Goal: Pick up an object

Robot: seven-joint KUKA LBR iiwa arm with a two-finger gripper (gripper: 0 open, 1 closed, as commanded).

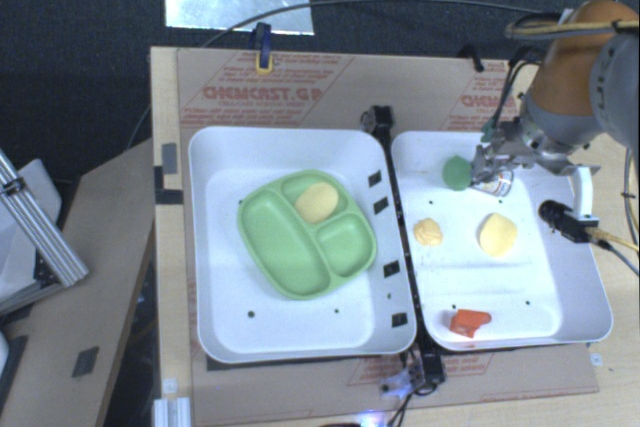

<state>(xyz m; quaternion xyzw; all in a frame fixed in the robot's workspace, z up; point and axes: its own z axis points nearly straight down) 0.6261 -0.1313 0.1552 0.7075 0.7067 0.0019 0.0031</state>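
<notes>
Camera view: hovering low in the right shallow white bin (580, 310), end effector (489, 171) just beside a small round green object (457, 172) (finger state impossible to tell). Lying nearby: pale yellow lump (497, 234), small yellow-orange piece (428, 232), orange-red piece (468, 320). Sitting in the left white bin (215, 215): green divided plastic plate (300, 240) carrying a yellow lump (318, 202).

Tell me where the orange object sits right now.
The orange object lies in the right bin, near its front edge, below the two yellow pieces.
</notes>
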